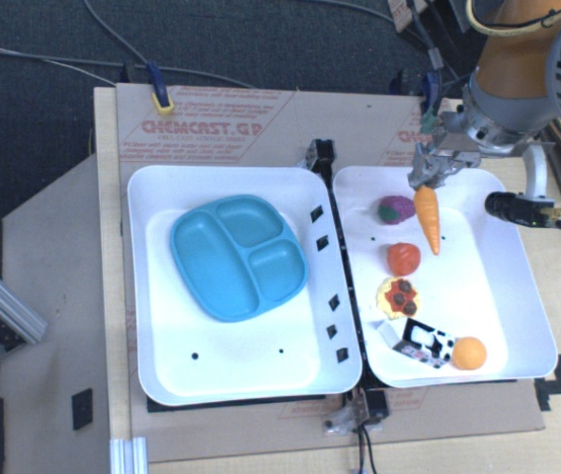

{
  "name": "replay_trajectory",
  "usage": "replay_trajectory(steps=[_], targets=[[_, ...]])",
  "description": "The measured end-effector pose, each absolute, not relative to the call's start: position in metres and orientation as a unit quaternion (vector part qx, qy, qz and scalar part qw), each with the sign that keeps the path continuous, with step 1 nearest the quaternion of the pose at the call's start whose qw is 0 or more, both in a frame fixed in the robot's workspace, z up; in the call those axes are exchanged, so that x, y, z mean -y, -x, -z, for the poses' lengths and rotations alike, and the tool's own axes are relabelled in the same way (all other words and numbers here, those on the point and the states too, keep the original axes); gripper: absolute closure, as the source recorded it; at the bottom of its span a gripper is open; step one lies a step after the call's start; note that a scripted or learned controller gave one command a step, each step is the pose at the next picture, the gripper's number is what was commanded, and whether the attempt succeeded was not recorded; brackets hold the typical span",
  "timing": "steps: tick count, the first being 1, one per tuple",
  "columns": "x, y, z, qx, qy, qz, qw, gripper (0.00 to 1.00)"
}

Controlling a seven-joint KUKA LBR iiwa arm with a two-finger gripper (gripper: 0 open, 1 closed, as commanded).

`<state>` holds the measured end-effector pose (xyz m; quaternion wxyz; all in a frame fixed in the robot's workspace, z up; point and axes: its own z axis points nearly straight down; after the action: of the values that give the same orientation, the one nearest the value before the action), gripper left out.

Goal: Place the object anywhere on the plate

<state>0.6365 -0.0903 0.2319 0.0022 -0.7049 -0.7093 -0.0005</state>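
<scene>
1. The gripper (431,174) is seen over the far part of the right bin (518,294), its fingers pinched on the broad top end of the carrot (428,217).
2. The carrot is hung nearly upright in the view, its long axis running from the fingers toward the near side, with the pointed tip directed downward and slightly right.
3. A purple item (395,208) lies just beside the carrot on its left; a red tomato-like item (404,258) lies near the tip.
4. A small pizza-like piece (398,297), a black-and-white block (425,342) and an orange ball (469,354) are found nearer the front wall.
5. The blue divided plate (238,256) rests in the left bin (162,363), well apart from the carrot.
</scene>
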Motion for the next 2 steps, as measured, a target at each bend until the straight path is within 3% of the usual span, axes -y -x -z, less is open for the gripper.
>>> replay_trajectory(steps=[2], targets=[[-0.019, -0.604, -0.212, 0.709, 0.705, -0.0006, 0.003, 1.0]])
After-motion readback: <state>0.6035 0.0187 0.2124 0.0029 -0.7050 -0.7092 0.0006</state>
